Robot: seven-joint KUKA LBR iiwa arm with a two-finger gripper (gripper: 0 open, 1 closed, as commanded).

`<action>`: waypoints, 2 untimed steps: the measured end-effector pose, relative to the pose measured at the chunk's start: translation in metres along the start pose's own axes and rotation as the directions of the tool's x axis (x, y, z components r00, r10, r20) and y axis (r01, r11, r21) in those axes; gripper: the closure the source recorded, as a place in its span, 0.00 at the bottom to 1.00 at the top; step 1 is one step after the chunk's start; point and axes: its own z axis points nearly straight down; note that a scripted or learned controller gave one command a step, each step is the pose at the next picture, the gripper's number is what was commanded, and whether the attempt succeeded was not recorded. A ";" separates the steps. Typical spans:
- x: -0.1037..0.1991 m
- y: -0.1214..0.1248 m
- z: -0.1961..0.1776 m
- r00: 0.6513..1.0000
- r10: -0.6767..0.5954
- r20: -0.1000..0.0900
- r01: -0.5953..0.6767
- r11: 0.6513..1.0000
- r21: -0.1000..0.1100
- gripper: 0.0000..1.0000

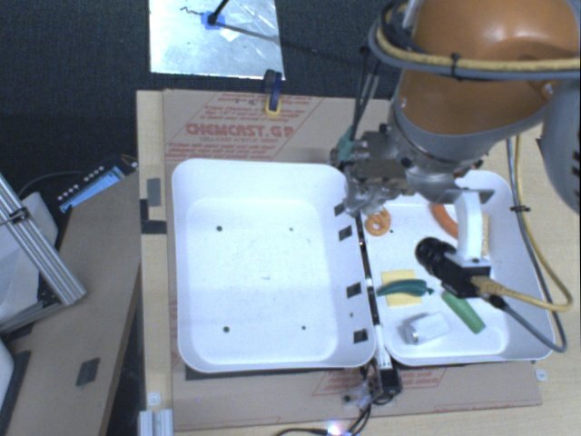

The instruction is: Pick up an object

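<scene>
gripper (370, 205) sits low over the right bin (508, 339), at its upper left corner; finger state cannot be told. beside it lies an orange ring (378, 222). further down the bin: yellow block (398, 287), green marker (462, 311), clear cup (425, 327).

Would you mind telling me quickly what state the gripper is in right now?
Gripper: cannot be told; it sits low over the right bin near its left wall, beside the orange ring.
</scene>
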 end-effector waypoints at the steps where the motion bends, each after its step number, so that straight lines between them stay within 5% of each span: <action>1: -0.003 0.032 -0.011 1.000 0.004 0.000 -0.004 1.000 -0.003 1.00; 2: 0.006 0.062 -0.027 1.000 0.001 0.000 -0.001 1.000 -0.003 1.00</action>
